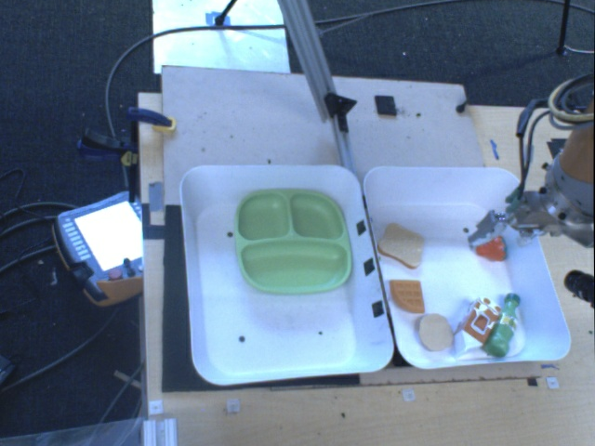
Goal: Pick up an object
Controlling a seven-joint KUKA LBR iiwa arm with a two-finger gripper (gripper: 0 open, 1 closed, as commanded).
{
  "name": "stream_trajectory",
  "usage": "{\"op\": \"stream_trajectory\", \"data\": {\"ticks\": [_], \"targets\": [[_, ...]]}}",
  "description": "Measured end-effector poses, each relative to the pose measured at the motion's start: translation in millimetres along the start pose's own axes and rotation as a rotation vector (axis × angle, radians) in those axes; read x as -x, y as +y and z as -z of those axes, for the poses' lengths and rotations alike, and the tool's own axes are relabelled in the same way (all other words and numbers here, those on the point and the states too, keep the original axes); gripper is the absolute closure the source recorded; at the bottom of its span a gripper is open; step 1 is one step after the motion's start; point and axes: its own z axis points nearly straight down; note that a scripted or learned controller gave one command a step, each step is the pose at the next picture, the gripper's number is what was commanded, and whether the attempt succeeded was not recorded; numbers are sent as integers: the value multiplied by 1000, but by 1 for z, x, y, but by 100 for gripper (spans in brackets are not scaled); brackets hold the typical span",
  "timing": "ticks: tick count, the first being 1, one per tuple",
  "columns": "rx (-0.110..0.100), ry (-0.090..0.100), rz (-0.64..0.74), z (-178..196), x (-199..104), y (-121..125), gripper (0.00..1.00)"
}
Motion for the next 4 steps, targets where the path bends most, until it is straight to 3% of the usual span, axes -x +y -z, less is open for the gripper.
{"op": "stream_trajectory", "data": {"ticks": [2, 3, 4], "targets": [[-1, 0, -1, -118, 12, -1, 0], [6, -2, 1, -104, 13, 1, 100], [8, -3, 0, -46, 12, -7, 100]]}}
